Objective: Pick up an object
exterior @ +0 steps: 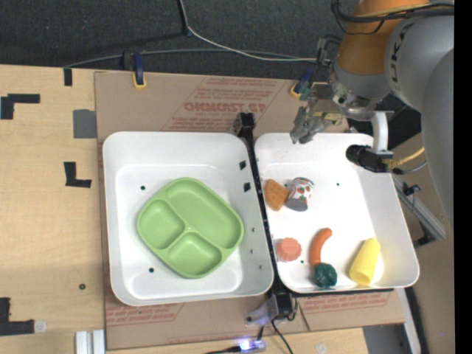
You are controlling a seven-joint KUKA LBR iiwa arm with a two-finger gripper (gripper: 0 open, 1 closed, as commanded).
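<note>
Seen from above at a slant, a wooden table [44, 198] carries two shallow white bins side by side on a cardboard sheet. The left bin [118, 153] holds a green divided plate [189, 227] with three compartments. The right bin [383, 198] holds small toy foods: a tan waffle-like piece [275, 194] touching a grey and white piece with red spots [299, 192] near the middle, a pink round slice [287, 249], an orange carrot-like stick [320, 245] just above a dark green lump [324, 274], and a yellow block [365, 261] near the front right corner. The grey arm with its orange band reaches in from the right, and its hand [304, 133] hangs over the back left edge of the right bin, holding nothing; whether it is spread or pressed together cannot be told. The toys look light, stiff and probably smooth plastic. The yellow block seems the easiest pick, taken across its narrow sides, since it lies apart from the others; the bin wall beside it could crowd the approach.
</note>
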